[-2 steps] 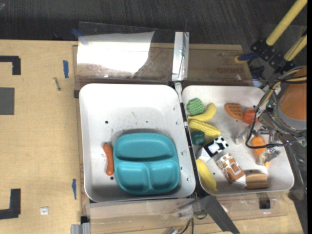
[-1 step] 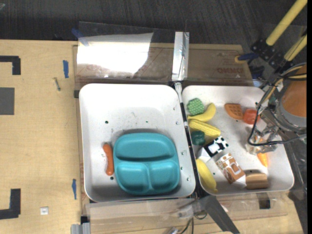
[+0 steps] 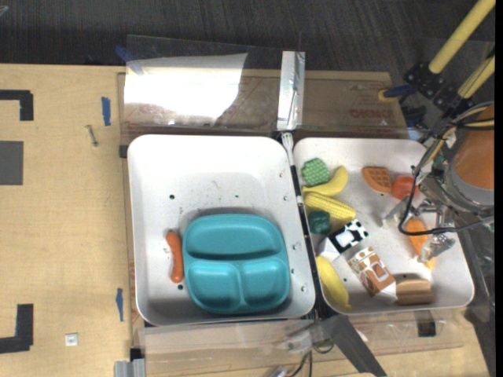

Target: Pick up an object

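On the bench, two white bins are seen side by side. The left bin (image 3: 149, 171) is occupied by a teal divided tray (image 3: 234, 262), set toward the near side, with an orange sausage-shaped toy (image 3: 176, 255) lying just beside its left edge.

The right bin (image 3: 377, 149) is crowded with small toys. A green knobbly piece (image 3: 314, 169) is noted at the far left corner, touching a yellow banana (image 3: 333, 182). An ear of corn (image 3: 330, 206) lies just nearer, with a dark green lump (image 3: 319, 223) beside it. A black-and-white block (image 3: 350, 235) is found near the middle, and a brown-and-white packet (image 3: 372, 271) just nearer than that. A second yellow piece (image 3: 332, 282) lies along the near left wall. A tan bread-like piece (image 3: 413, 290) rests at the near right. A waffle-patterned orange piece (image 3: 377, 179) is seen at the far side, with a red-orange piece (image 3: 403, 187) just right of it.

At the bin's right side, the gripper (image 3: 424, 226) is lowered among cables, with the arm's orange band (image 3: 475, 163) above it. An orange piece (image 3: 417, 243) is seen close at the fingertips; contact cannot be told. Whether the fingers are apart or together cannot be told.
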Controlling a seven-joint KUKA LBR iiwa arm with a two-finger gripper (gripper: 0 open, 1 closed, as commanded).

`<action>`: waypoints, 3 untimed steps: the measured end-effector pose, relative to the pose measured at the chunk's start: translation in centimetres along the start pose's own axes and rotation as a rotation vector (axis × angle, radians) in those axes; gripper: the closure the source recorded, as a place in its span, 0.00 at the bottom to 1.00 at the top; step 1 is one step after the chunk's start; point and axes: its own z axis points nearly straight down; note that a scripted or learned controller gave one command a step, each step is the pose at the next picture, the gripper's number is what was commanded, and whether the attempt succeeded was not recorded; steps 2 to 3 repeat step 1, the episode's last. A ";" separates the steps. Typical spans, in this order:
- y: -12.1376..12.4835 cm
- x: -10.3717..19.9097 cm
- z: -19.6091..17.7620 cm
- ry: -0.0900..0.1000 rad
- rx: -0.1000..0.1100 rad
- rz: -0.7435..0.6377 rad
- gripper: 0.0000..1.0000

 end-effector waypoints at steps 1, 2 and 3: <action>0.2 0.2 1.2 0.004 -0.007 0.013 0.00; 0.2 0.2 1.2 0.004 -0.007 0.013 0.00; 0.2 0.2 1.2 0.004 -0.007 0.013 0.00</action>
